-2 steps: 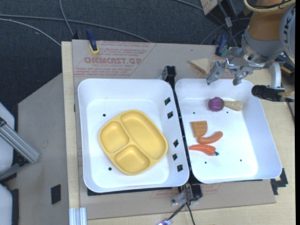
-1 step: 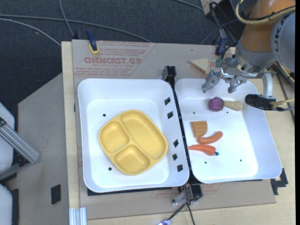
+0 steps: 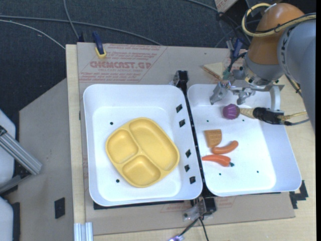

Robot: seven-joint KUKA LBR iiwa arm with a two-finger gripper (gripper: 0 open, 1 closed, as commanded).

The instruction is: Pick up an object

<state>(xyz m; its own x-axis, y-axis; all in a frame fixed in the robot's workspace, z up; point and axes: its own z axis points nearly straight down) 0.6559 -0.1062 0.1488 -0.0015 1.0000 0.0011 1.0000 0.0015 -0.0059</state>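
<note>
While the arm (image 3: 281, 29) leans in from three o'clock, its hand (image 3: 229, 93) hangs over the far end of the right bin (image 3: 281, 157), up at about twelve o'clock of that bin. Two metal fingers (image 3: 216, 95) splay apart, so I read the hand as released, with nothing between them. A small purple ball (image 3: 230, 111) sits on the bin floor just at six o'clock from the hand, close under it and nearer than anything else, so it looks the likely target; being round, it has no long axis to line up with. Further toward six o'clock lie an orange block (image 3: 213, 136), a sausage (image 3: 225, 147) and a carrot (image 3: 216, 159), the last two lying roughly nine to three. Over in the left bin (image 3: 95, 134) rests a yellow tray (image 3: 142, 151), well apart from the hand. Both bins stand on the tabletop (image 3: 125, 62).
</note>
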